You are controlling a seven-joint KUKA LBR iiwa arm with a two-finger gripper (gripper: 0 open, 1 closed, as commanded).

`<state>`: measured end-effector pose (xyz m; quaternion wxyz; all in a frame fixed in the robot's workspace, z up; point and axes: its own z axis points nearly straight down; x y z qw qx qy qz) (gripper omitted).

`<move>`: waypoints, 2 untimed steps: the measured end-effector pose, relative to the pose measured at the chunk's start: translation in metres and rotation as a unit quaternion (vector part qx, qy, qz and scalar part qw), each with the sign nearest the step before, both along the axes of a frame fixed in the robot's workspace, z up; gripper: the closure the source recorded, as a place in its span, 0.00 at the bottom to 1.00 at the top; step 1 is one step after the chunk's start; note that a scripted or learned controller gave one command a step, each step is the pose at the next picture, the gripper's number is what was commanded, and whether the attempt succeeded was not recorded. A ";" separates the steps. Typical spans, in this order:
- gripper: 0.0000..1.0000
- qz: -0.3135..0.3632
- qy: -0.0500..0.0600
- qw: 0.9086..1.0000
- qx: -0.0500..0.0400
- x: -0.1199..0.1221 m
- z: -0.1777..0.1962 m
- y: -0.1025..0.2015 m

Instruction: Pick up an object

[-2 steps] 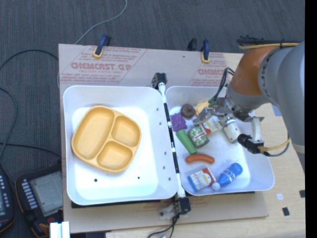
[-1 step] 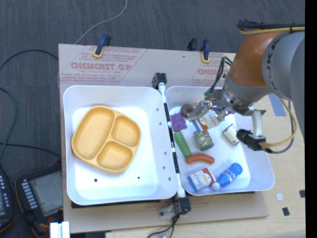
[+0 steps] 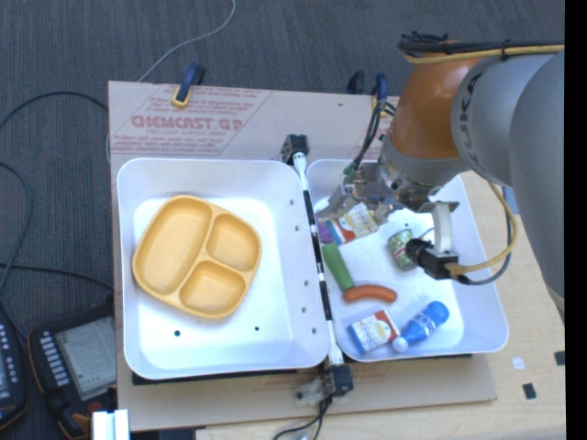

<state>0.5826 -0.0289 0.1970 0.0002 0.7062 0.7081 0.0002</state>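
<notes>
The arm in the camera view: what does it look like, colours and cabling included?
The arm is a thick, rounded grey body with a glossy orange band above the wrist. Dark cables run along that band's top and down its left side; another yellowish cable loops beside the right bin. The gripper is metallic grey.

White bins (image 3: 275,177): yellow-orange tray (image 3: 197,256) in one; in the other, green cylinder (image 3: 336,265), red-orange sausage (image 3: 371,293), blue bottle (image 3: 424,324), green can (image 3: 401,249).

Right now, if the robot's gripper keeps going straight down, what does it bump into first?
Probably the small white snack packet right under the gripper, lying in the right bin. Depth is hard to judge from above, so it may already be touching it.
</notes>
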 end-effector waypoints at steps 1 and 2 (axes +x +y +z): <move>1.00 0.000 0.000 1.000 0.000 -0.009 0.041 0.075; 1.00 -0.001 0.002 1.000 0.000 -0.081 -0.014 0.075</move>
